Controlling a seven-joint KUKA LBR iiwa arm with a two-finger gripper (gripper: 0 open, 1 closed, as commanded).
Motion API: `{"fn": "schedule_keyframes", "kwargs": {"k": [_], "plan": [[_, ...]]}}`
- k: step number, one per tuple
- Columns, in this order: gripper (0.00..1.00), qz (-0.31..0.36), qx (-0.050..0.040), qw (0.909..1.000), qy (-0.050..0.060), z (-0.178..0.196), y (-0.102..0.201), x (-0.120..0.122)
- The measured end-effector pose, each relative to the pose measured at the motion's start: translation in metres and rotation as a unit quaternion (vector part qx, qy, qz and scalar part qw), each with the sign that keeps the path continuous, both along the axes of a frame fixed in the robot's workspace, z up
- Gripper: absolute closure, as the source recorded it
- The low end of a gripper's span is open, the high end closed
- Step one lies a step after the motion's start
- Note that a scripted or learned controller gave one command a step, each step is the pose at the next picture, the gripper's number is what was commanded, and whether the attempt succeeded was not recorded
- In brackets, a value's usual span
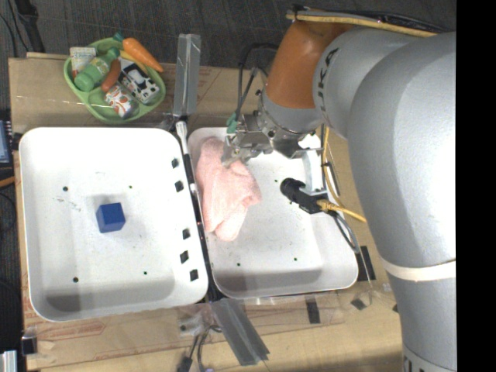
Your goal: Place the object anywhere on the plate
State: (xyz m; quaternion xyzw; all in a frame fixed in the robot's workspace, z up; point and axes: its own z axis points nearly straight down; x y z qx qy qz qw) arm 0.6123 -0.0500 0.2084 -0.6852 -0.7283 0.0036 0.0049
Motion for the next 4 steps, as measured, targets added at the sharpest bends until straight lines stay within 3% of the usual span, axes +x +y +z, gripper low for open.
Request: {"fn": "schedule_keyframes", "kwargs": {"k": [1, 2, 3, 4], "plan": [[1.00, 0.004, -0.0009, 1.0000, -0.003, 0.020, 0.001, 0.000], [1.00, 0.207, 0.0010, 0.9784, -0.002, 0.027, 0.051, 0.002], [1.00, 0.400, 0.0025, 0.9165, -0.002, 0.021, 0.104, -0.005], [1.00, 0.576, 0.0029, 0.8176, -0.005, 0.030, 0.153, 0.003]]}}
